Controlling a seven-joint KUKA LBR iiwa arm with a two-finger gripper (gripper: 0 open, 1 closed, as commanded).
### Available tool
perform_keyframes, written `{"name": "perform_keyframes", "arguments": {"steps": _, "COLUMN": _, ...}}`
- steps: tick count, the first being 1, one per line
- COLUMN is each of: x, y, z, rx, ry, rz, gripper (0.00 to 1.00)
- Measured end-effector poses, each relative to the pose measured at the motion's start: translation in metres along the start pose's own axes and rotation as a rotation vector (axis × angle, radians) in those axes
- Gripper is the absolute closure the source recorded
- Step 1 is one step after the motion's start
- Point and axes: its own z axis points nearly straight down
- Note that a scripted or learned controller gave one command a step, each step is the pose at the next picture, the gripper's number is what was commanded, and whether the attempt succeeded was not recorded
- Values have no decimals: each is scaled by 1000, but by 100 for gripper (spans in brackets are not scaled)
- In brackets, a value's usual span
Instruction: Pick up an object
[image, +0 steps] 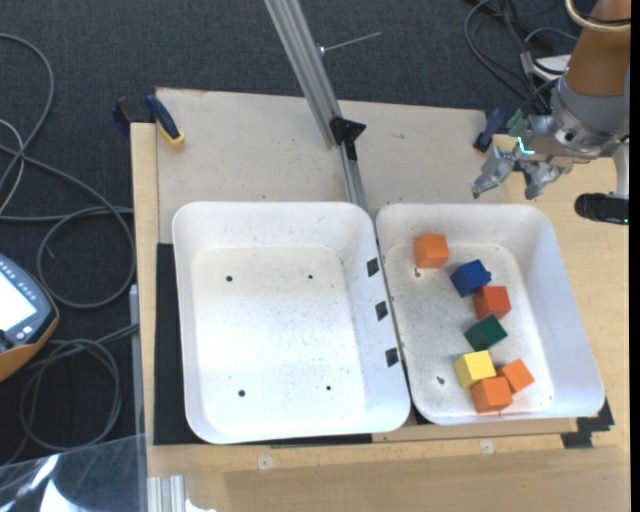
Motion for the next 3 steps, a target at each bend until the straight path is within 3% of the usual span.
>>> {"name": "perform_keyframes", "arguments": {"steps": 1, "x": 0, "y": 1, "z": -4, "rx": -5, "ry": -2, "rz": -1, "gripper": 0}}
{"name": "perform_keyframes", "arguments": {"steps": 3, "x": 2, "y": -9, "z": 109, "rx": 1, "ry": -1, "rz": 0, "gripper": 0}}
